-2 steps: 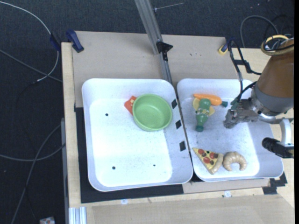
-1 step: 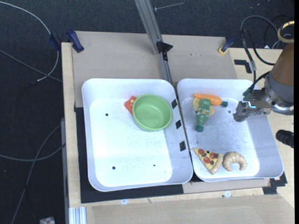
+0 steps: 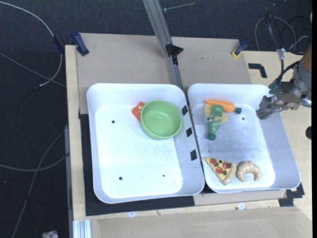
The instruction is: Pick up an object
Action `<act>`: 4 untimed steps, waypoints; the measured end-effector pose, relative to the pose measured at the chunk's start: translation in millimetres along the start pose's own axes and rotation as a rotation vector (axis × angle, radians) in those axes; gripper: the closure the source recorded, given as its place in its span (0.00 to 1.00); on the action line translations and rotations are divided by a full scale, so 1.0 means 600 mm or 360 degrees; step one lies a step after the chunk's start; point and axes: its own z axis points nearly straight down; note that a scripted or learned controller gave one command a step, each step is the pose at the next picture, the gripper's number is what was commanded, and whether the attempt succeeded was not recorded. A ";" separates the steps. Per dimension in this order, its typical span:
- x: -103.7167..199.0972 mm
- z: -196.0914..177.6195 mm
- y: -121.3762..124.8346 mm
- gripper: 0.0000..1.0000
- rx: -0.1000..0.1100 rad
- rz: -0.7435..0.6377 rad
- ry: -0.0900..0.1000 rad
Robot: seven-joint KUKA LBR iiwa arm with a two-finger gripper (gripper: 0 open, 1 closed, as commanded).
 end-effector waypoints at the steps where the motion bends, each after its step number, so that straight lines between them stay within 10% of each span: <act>1: 0.101 0.021 -0.010 1.00 0.0034 -0.0007 0.0013; 4: 0.367 0.072 -0.008 1.00 0.0042 -0.0007 0.0008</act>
